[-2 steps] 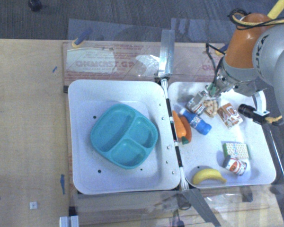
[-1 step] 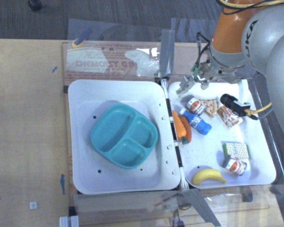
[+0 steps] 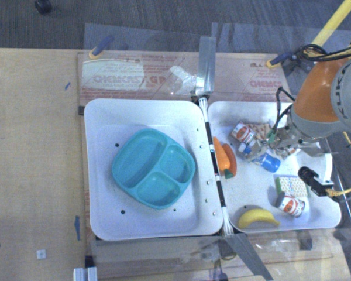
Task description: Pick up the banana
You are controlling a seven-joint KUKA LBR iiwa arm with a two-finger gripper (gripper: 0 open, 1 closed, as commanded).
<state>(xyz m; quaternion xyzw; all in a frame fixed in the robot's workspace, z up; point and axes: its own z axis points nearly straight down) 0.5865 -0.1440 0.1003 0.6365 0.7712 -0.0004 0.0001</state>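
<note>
A pale wooden surface (image 3: 29, 157) carries two shallow white bins side by side, with dark carpet beyond its far edge.

Nearest the viewer, in the right bin (image 3: 330, 218), the banana (image 3: 257, 218) lies flat along the near edge, close to the near-left corner and just beside the wall that divides the bins. It is yellow, curved, and has clear space around it, which should make it easy to reach from above. A little to its right lie a small red-and-white can (image 3: 291, 205) and a patterned green-and-white packet (image 3: 291, 186), touching or nearly touching each other.

Further back, an orange carrot-like item (image 3: 225, 158) rests against the bin's left wall. Toward the far side lie a blue object (image 3: 268, 162) and another red-and-white can (image 3: 243, 133), bunched together.

The gripper (image 3: 279, 139) hangs over this far clutter, well apart from the banana. Whether the jaws are spread or closed cannot be told, and nothing can be seen between them. The grey arm with its orange band (image 3: 319, 98) enters from the right edge. Judging from this, the pick has not begun; the arm would need to travel toward the near edge.

The left bin (image 3: 99, 215) holds a turquoise divided plate (image 3: 154, 167), lying roughly at its centre, its three compartments bare.
</note>
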